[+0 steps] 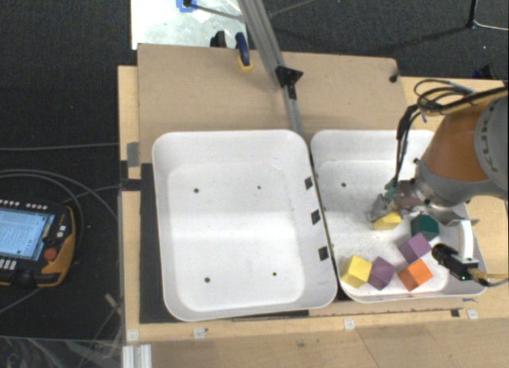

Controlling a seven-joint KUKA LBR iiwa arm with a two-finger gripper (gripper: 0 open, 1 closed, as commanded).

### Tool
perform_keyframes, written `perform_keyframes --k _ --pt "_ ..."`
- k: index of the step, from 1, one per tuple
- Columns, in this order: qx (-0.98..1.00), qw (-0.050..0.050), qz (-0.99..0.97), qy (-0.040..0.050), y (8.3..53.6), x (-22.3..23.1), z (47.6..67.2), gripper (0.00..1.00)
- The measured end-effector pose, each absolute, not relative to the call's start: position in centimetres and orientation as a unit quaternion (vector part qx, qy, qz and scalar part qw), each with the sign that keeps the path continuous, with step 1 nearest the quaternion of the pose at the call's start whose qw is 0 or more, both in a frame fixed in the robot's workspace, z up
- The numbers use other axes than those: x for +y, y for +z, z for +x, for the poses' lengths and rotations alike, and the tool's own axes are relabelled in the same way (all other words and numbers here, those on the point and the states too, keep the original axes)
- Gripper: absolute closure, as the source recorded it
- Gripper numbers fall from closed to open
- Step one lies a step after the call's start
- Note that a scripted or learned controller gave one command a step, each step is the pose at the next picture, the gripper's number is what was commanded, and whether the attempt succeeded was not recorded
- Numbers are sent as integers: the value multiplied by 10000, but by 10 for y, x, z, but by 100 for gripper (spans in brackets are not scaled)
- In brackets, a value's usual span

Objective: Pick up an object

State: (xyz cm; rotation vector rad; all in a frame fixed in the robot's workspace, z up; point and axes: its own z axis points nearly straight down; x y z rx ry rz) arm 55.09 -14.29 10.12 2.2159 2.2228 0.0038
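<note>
I reach in from the right, my grey arm with its orange band (pixel 457 152) bent over the right-hand shallow white bin (pixel 350 172). My fingers (pixel 388 209) are down inside that bin, just above a small yellow block (pixel 387 220) that lies on the bin floor; whether they are spread or closed around it I cannot tell. Beside it to the right sits a dark green block (pixel 425 225). Along the bin's near edge lie a yellow cube (pixel 356 269), a purple cube (pixel 382 273), another purple block (pixel 414 245) and an orange cube (pixel 414 274). The left-hand white bin (pixel 235 223) sits just beside on the bench (pixel 207 80).
</note>
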Motion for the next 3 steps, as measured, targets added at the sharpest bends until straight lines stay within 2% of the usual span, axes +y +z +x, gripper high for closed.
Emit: perform_keyframes --k 1,2,3 --pt "7112 28 7030 31 144 -94 602 100" --pt "7116 27 7026 43 220 -33 605 100" --pt "7116 -18 7025 9 196 49 604 100"
